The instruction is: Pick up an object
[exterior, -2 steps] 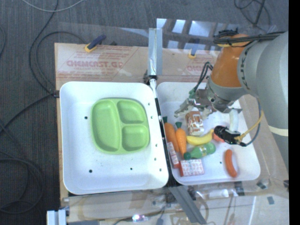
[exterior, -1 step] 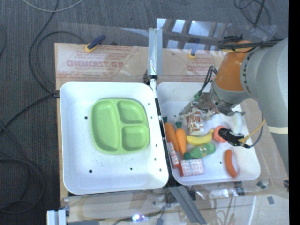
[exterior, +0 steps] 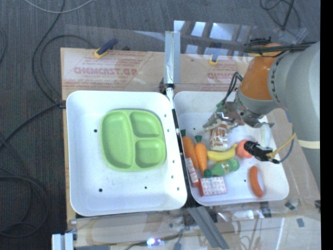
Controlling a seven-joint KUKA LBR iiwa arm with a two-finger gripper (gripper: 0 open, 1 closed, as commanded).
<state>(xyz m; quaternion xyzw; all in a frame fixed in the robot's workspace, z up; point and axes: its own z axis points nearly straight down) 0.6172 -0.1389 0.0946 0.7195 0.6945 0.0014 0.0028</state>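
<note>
The right bin holds a heap of toy food: two carrots, a yellow banana, a green bottle, a white and brown packet, a red box, a sausage and an orange-red fruit. My gripper hangs low over the back of this heap, right above the white and brown packet. The wrist hides its fingers from this angle. I see nothing lifted off the heap.
The left bin carries a green divided plate. A metal upright stands behind the seam between the bins. The grey arm fills the right bin's back right corner. Cables lie on the floor at left.
</note>
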